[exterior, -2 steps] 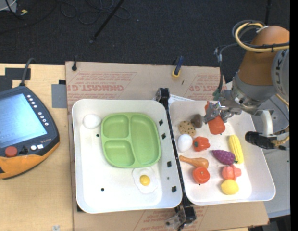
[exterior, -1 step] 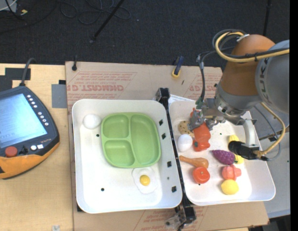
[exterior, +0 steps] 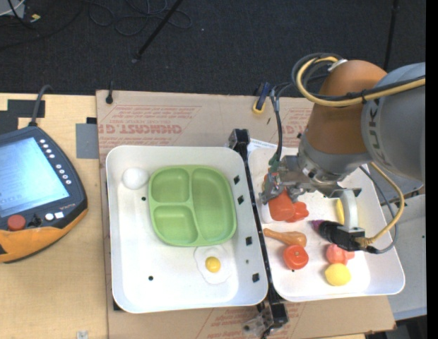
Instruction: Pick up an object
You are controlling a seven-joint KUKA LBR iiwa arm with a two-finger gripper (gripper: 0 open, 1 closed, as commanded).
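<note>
Cardboard-covered bench, two white bins: in the right bin [exterior: 388,274], a lumpy red plastic toy [exterior: 287,208] lies directly under the gripper [exterior: 281,187]. Jaw state cannot be told. Judged light, rigid, slippery; best pinched across its narrow middle.

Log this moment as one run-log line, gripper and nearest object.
gripper: low in right white bin | fingers: unclear | nearest: red-orange plastic toy, just below gripper | lifted: not seen | left white bin: green divided plate
</note>
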